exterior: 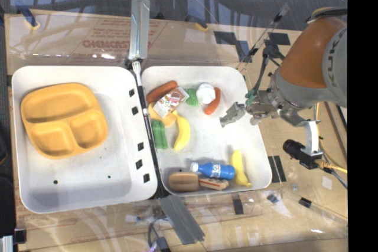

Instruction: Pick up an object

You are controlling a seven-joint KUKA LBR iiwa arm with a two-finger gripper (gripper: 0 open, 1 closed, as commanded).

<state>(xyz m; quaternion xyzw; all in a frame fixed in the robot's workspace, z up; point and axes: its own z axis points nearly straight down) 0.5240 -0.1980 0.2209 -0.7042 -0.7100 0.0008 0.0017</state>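
Note:
The right bin holds several toy foods. A red sausage and a snack packet lie at its back left. Beside them are a green piece, a white ball and an orange carrot. A yellow banana and a green stick lie mid-left. Along the front are a blue bottle, a second banana and a hot dog bun. My gripper hovers above the bin's right side, open, with nothing between its fingers.
The left bin holds a yellow divided tray. A metal bar stands at the back between the bins. The grey arm with its orange band reaches in from the right, with cables and a black fitting beside it.

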